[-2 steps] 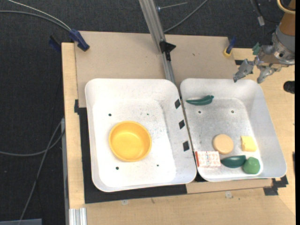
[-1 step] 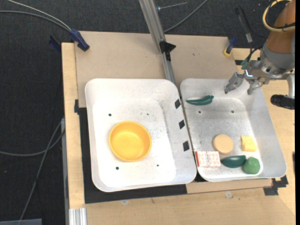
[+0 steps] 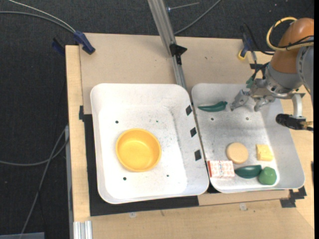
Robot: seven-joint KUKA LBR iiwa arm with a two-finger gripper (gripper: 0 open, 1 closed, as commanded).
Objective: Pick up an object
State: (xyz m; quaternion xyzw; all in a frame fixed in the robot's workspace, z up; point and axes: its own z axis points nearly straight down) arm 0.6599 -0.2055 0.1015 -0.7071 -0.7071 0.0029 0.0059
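My gripper [image 3: 247, 101] hangs over the far part of the right bin [image 3: 294, 158], its two fingers spread apart with nothing between them. A green chili-shaped piece [image 3: 213, 105] lies just left of it. Toward the bin's front lie a tan round disc [image 3: 238, 152], a yellow block [image 3: 264, 152], a small red-and-white box [image 3: 221, 169], a dark green oblong piece [image 3: 247, 171] and a green rounded piece [image 3: 267, 176]. A yellow bowl [image 3: 138, 149] sits in the left bin [image 3: 104, 101].
A metal pole [image 3: 164, 29] slants across the bench's back toward the gap between the bins. Blue clamps [image 3: 83, 43] hold the bench's far left corner. A black fitting [image 3: 293, 121] juts in at the right bin's right rim.
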